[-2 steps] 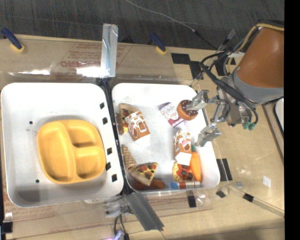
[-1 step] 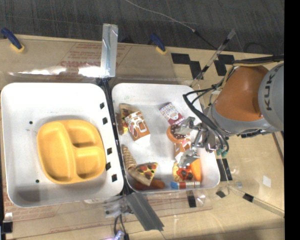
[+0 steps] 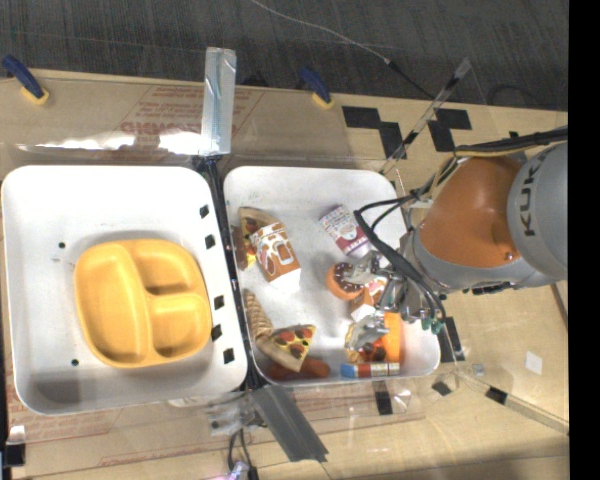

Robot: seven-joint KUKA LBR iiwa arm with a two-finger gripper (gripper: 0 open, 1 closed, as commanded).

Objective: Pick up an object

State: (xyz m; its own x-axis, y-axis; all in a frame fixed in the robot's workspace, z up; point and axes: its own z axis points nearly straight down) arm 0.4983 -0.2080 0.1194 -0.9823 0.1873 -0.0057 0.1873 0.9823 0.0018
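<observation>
At centre right of the frame the gripper hangs over the right bin, its fingers' spacing indiscernible, just beside the chocolate donut lying to its left.

Yellow tray; white bins; orange-banded grey arm.

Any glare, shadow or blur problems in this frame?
Camera view: glare on the clear film above the left bin; soft shadow under the yellow tray; toys around the claw are small and slightly blurred; lighting is otherwise even.
</observation>
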